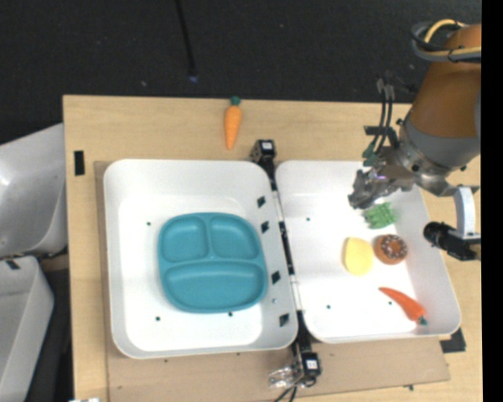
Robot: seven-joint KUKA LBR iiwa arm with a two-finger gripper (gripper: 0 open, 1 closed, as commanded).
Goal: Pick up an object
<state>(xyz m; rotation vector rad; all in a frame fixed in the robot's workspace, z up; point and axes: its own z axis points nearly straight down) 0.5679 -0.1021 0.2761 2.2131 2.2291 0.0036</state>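
A pale wooden worktop (pixel 84 308) is seen against a dark floor. A teal divided plate (pixel 211 260) lies in the left bin (pixel 121 249). In the right bin (pixel 318 224), the end effector (pixel 367 193) is poised just above a green item (pixel 381 216); whether it is open cannot be told. A carrot (pixel 232 124) lies outside the bins.

Teal tray (pixel 211 262); white bins (pixel 121 308); yellow lemon (pixel 358 255); green toy (pixel 381 216); orange carrot (pixel 232 124).

Even overhead light, soft shadows (slightly blurred, grainy).
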